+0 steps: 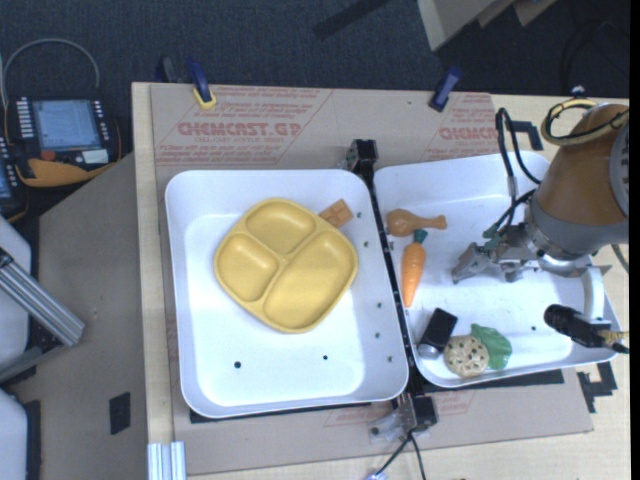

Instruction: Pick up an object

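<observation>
The right bin (470, 183) holds a tan toy drumstick (413, 221), an orange carrot (413, 268), a black block (437, 328), a speckled cookie (465, 355) and a green leafy piece (493, 343). My gripper (487, 261) hangs low over the middle of this bin, to the right of the carrot and above the cookie and the green piece. Nothing is seen in its grasp. The grey arm with its orange band (585, 173) comes in from the right.
The left bin (200, 348) carries a yellow divided plate (287, 264), with a small brown block (336, 211) at the plate's upper right rim. A black divider (385, 268) runs between the bins. Cables (510, 148) hang by the arm.
</observation>
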You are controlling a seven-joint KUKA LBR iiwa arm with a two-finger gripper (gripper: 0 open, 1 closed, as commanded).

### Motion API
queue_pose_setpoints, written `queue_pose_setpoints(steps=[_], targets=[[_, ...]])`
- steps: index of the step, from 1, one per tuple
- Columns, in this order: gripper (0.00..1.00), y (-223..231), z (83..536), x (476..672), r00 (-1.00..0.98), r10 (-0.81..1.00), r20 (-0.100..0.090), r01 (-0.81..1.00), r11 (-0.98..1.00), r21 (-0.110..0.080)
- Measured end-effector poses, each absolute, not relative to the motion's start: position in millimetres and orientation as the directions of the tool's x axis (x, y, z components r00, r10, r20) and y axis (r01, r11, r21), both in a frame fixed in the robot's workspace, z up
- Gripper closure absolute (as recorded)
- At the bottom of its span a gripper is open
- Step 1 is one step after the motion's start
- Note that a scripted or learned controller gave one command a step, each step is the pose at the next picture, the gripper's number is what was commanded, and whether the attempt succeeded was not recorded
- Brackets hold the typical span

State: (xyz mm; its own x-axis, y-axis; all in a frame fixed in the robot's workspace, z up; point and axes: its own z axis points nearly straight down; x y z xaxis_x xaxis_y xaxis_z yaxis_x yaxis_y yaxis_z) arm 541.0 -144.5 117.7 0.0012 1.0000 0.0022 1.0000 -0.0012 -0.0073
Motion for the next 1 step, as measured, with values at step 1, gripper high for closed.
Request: queue_pose_setpoints(steps=[1], targets=[[1.0, -145.1, 131.2, 542.9, 0.002, 1.0, -0.001, 1.0, -0.002, 0.001]])
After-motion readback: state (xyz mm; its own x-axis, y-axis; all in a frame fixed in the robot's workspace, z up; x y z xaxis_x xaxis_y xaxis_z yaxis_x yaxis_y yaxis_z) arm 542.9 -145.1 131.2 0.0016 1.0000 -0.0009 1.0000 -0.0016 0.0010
